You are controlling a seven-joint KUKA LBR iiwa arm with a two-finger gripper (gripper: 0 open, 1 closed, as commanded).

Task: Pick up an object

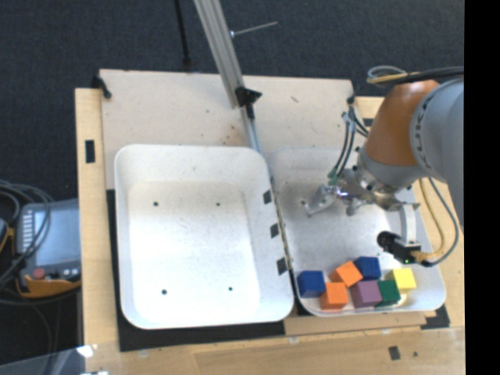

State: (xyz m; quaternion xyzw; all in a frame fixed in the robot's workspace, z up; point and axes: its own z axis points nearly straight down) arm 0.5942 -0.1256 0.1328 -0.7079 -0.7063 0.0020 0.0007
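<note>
You are looking down on a pale wooden bench (90, 209) standing on dark grey carpet (47, 37), with a speckled beige board (180, 104) laid across its far half and two shallow white bins side by side on it. The left bin (195, 158) has a few small dark dots on its floor. The right bin (312, 244) holds a tight cluster of blocks in its near right corner: a blue cube (312, 282), two orange ones (349, 273), a purple one (365, 292), a green one (388, 291), a yellow one (404, 278) and a second blue one (368, 266). The gripper (316, 204) hangs over the middle of the right bin, well apart from the blocks, with nothing between its fingers; you cannot tell from here whether they are spread or pressed together. A slanted aluminium rail (219, 41) rises behind the bins, and a pendant with cables (39, 241) lies off the bench's left edge.
</note>
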